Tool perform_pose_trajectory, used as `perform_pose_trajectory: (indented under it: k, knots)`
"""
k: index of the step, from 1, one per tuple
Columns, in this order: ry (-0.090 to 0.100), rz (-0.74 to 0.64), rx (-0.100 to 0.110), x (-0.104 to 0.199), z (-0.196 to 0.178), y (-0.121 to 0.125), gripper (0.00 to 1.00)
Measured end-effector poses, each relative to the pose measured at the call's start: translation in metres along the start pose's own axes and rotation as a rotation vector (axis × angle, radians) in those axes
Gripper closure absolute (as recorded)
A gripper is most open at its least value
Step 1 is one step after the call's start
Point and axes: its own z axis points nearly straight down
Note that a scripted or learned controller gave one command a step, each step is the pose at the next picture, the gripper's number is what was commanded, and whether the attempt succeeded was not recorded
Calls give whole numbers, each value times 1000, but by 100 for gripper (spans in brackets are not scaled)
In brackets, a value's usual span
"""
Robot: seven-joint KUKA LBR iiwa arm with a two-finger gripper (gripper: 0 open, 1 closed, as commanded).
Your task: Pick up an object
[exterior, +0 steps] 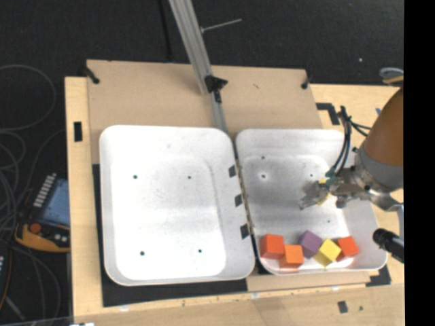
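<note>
Five blocks [309,247] in right bin [285,155]

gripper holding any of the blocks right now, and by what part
Nothing is held. The gripper hangs over bare bin floor, apart from the blocks along the near wall.

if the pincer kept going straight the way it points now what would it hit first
Probably the bare floor of the right-hand shallow white bin: the pincer points left and seemingly downward. The coloured blocks lie off that line, along the near wall. Depth is hard to judge from this slanted view.
</note>
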Motion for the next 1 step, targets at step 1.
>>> perform_pose_trajectory:
  k: [1]
  knots:
    - [0, -3, 6, -46, 115, 20, 0]
